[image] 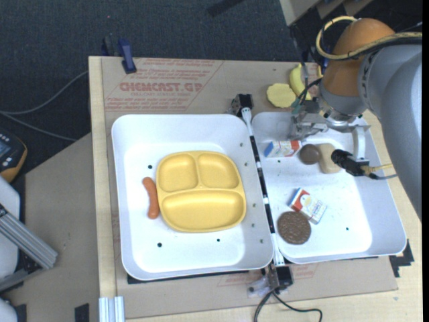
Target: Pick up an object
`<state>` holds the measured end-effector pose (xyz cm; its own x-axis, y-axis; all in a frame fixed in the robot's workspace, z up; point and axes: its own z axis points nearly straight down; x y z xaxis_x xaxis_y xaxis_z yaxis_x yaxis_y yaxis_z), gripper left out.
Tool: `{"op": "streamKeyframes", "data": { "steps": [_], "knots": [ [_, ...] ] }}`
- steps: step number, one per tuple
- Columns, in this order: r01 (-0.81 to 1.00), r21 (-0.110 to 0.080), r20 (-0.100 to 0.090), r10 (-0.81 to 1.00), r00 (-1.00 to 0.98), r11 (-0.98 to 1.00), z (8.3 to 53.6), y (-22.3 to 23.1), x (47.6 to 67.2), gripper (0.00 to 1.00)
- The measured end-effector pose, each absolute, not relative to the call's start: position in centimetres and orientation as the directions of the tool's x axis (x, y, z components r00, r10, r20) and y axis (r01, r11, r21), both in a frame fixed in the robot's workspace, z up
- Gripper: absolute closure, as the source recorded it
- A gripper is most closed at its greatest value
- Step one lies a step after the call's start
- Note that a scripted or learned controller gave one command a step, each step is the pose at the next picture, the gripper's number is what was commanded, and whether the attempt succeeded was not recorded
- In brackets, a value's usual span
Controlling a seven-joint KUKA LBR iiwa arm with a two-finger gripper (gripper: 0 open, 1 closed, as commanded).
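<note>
My gripper (pixel 303 130) hangs low over the far left part of the right bin (pixel 375 213), under the orange wrist band. Just below it lies a small white tube (pixel 281 147) with red and blue ends. A brown round piece (pixel 309 154) and a beige piece (pixel 328 161) lie side by side close to the gripper's right. Nearer the front of this bin are a small red, white and blue packet (pixel 307 204) and a dark brown round cookie (pixel 293 227). Nothing shows as held.
The left bin (pixel 134 233) holds a yellow divided plate (pixel 200 191) with an orange sausage (pixel 151 197) beside its left edge. Two yellow pieces (pixel 281 94) lie on the bench behind the right bin. A blue clip (pixel 126 56) sits at the board's far left corner.
</note>
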<state>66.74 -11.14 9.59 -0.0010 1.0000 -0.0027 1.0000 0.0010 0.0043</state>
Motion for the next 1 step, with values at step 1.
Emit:
{"op": "streamKeyframes", "data": {
  "steps": [1],
  "knots": [
    [1.0, 0.003, -0.003, 1.0, -0.001, 0.001, 9.53, -11.14, 66.72, 0.0]
  ]
}}
